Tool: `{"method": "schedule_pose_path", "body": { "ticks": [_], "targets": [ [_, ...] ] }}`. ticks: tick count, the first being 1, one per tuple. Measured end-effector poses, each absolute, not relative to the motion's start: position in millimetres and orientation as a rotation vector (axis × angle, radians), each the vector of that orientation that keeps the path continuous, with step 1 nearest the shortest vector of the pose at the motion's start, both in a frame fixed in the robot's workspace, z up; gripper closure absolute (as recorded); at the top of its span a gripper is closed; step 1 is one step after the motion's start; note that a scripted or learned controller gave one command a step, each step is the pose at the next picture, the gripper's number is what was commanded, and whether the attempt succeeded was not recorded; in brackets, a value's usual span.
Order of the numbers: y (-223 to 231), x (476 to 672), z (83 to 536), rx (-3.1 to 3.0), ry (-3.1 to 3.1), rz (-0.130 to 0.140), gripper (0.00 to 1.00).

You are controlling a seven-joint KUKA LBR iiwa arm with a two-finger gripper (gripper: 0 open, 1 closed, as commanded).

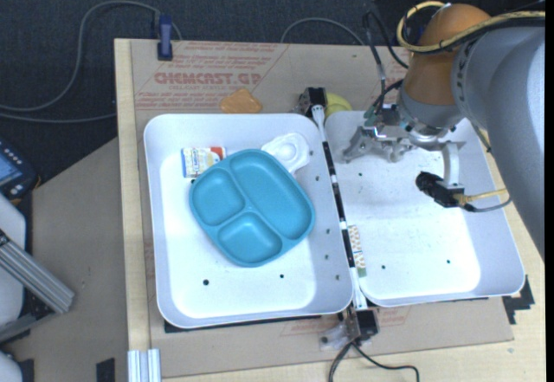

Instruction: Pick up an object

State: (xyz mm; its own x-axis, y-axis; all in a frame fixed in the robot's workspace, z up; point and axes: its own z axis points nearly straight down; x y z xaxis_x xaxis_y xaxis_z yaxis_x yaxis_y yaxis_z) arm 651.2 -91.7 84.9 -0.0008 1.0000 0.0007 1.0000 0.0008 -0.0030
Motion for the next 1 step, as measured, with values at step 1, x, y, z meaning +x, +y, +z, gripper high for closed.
{"method": "schedule_pose_path", "body": {
  "ticks": [1],
  "targets": [
    [-98.9, 667.4, 84.9, -2.222, -2.226, -0.003, 0.00]
  ]
}}
